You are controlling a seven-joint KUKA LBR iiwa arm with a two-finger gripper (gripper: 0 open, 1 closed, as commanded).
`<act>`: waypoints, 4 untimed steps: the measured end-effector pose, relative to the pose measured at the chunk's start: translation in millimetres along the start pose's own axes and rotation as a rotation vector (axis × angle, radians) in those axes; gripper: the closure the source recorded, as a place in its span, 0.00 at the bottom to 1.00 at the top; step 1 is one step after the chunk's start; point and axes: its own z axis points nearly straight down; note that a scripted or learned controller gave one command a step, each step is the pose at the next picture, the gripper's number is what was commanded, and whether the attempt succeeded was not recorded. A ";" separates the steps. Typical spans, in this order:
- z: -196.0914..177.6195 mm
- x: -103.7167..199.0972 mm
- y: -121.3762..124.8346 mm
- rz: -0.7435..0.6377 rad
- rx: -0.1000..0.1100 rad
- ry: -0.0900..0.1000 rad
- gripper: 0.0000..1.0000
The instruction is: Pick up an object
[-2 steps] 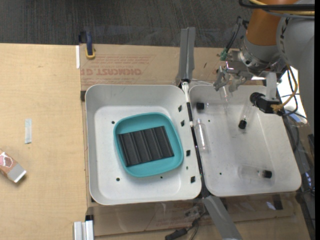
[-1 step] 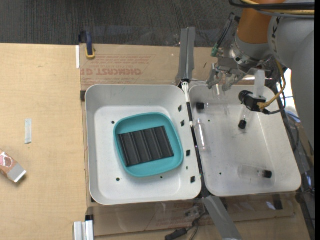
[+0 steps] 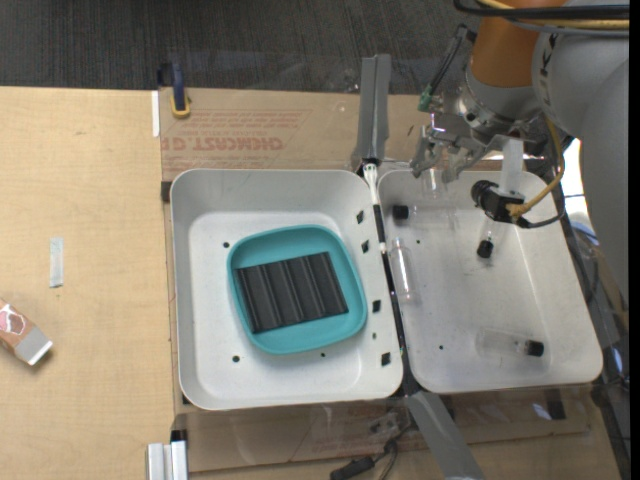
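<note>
**A:** What lies nearest in the right bin [image 3: 450, 313]?

**B:** A capped clear vial [image 3: 512, 346], on its side near the front right corner.

**A:** And the left bin [image 3: 185, 298]?

**B:** It holds a teal tray [image 3: 290, 240] carrying a dark ridged insert [image 3: 295, 290]. On the counter [image 3: 90, 168] to its left sits a red-and-white packet [image 3: 20, 333], and a pale strip [image 3: 55, 263] lies a little farther back.

**A:** What's deeper in the right bin?

**B:** A clear tube [image 3: 400, 268] lies along the left wall and a small black piece [image 3: 485, 250] sits mid-floor. A black bit [image 3: 400, 211] rests near the far left corner.

**A:** Where is the gripper?

**B:** The gripper [image 3: 437, 168] hangs over the far edge of the right bin. Its fingers are spread apart with nothing between them, and it is clear of every loose item.
</note>
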 end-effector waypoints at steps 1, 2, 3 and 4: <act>-7.9 -0.4 0.2 -0.002 0.001 -0.003 1.00; -4.6 -18.6 3.3 0.030 0.000 0.000 1.00; 3.0 -0.5 0.1 0.087 0.001 0.001 1.00; -4.9 -1.0 0.1 0.085 0.002 -0.001 1.00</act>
